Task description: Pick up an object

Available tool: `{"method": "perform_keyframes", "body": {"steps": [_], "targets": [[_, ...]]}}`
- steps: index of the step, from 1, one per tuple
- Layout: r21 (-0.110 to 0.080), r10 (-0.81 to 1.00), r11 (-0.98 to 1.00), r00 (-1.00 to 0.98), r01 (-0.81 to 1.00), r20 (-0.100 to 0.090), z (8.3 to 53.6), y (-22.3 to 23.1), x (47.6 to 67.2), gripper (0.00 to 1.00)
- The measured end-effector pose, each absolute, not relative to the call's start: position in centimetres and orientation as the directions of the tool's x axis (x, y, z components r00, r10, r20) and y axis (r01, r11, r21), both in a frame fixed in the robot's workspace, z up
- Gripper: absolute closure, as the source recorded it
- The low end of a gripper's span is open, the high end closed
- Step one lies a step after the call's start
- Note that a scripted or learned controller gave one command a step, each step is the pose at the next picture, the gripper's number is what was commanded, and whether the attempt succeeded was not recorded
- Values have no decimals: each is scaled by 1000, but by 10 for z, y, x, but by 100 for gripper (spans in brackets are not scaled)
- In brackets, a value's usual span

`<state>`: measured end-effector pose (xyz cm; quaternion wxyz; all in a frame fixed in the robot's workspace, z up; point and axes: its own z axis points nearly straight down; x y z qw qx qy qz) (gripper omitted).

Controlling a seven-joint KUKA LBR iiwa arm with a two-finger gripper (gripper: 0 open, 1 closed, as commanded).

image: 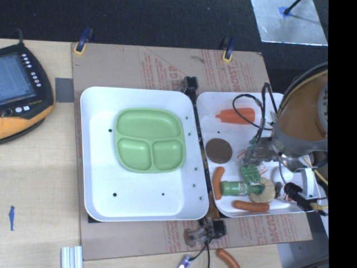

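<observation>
Hovering claw [257,159] over right bin [234,100], above green bottle [237,188] lying beside sausages; finger state being impossible to tell. Descending straight, centring on bottle, avoiding brown disc [218,149].

Single fixed camera above the bench [39,166], looking down aslant, both white bins [95,149] in frame

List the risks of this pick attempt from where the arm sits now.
1. The gripper sits over a crowded corner of the right bin: the green bottle, a tan disc and two sausages lie packed together, so it may catch two items or knock them aside.
2. A black cable loops near the orange carrot-like toy and might snag.
</observation>
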<state>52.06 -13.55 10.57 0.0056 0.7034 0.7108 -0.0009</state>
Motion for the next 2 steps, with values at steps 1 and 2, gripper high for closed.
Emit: {"method": "perform_keyframes", "body": {"steps": [1, 2], "targets": [[7, 1000, 10, -10, 1000, -9, 106, -135, 521, 0], [8, 1000, 7, -7, 1000, -5, 95, -155, 494, 0]]}}
